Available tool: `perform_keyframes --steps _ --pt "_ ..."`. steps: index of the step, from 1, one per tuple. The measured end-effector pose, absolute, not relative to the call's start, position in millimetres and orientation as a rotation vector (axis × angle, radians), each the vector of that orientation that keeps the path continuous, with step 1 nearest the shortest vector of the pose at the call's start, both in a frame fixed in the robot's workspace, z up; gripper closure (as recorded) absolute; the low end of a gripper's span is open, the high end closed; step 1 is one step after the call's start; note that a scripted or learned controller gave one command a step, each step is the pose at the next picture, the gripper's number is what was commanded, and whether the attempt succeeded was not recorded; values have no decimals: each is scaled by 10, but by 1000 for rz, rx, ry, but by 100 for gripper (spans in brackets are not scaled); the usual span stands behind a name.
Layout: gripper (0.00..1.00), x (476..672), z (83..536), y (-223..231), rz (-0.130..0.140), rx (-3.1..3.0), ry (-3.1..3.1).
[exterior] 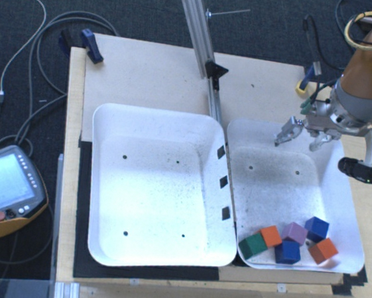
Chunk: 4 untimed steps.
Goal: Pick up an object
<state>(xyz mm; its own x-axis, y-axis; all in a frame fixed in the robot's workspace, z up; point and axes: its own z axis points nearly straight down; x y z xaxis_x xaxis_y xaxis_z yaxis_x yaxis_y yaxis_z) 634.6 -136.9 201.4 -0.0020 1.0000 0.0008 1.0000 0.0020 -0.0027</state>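
Several small blocks lie clustered at the near end of the right bin [262,180]: a green one [252,244], an orange one [271,236], a dark blue one [288,251], a purple one [295,232], another blue one [317,227] and an orange one [323,249]. My gripper [303,137] hangs above the far end of that bin, well away from the blocks. Its two fingers are spread apart with nothing between them.
The left bin [107,136] sits beside the right one, with black clips along the shared rim. A slanted metal rail [198,29] runs from the top toward the bins. A teach pendant [3,187] and cables lie off the bench at left.
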Motion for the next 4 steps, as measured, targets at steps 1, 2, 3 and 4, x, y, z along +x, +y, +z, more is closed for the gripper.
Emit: perform_keyframes --steps 1,2,3,4 --pt "0 6149 2763 -1261 -9 -2224 -2229" --pt "0 5689 948 -1148 9 -2215 -2213" --pt "0 5627 999 -1278 2 -2220 -2217" --pt "100 5641 1111 -1268 -3 -2221 -2221"
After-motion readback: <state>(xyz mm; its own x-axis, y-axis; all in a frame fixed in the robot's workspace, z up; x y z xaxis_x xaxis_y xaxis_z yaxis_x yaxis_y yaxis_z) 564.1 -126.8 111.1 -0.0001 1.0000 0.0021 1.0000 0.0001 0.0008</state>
